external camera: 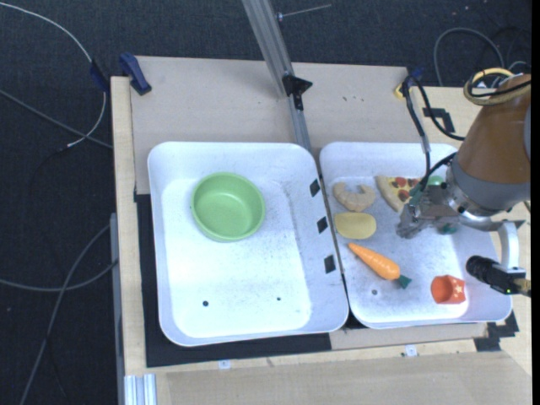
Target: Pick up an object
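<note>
While the grey arm with its orange band reaches in from the right, its end effector (412, 224) hangs low over the right-hand shallow white bin (363, 160); I cannot tell how its fingers stand. Just up and left of the end effector lies a triangular pizza-slice toy (392, 189), very near it. Further left sit a tan lumpy pastry-shaped toy (354, 197) and, below that, a pale yellow potato-shaped toy (354, 224). Down and left of the end effector lies an orange plastic carrot with a green tip (375, 262); down and right, a small red-orange block-like toy (447, 289). Well to the left, a round green plastic bowl (228, 206) rests in the left-hand white bin (253, 298) on the table (211, 99).
</note>
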Tool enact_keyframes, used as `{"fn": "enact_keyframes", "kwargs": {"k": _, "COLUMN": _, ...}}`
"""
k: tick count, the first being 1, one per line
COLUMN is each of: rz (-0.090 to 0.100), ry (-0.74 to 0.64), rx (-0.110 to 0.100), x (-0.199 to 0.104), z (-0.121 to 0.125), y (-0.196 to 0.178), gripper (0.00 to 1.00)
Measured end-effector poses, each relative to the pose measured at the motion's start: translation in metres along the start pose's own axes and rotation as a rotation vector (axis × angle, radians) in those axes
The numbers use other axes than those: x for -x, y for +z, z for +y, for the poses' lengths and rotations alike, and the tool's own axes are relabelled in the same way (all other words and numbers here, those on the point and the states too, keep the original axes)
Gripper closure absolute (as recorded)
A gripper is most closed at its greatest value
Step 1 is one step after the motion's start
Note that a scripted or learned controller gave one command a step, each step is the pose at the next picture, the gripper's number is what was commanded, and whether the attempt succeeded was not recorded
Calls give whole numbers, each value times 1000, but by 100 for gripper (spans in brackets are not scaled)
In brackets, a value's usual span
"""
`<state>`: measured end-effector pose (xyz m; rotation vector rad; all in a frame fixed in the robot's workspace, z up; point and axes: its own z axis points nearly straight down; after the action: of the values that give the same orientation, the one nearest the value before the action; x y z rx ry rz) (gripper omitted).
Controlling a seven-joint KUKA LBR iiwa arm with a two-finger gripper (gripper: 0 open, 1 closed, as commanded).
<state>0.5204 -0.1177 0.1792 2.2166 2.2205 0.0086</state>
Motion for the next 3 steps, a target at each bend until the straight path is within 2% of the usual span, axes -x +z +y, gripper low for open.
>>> {"fn": "enact_keyframes", "kwargs": {"k": 1, "rz": 0, "ry": 0, "rx": 4, "x": -2, "z": 5, "y": -68, "gripper": 100}}
{"fn": "enact_keyframes", "kwargs": {"k": 2, "rz": -1, "ry": 0, "rx": -5, "x": -2, "z": 6, "y": -62, "gripper": 100}}
{"fn": "enact_keyframes", "kwargs": {"k": 3, "rz": 4, "ry": -3, "rx": -12, "x": -47, "z": 10, "y": -59, "gripper": 100}}
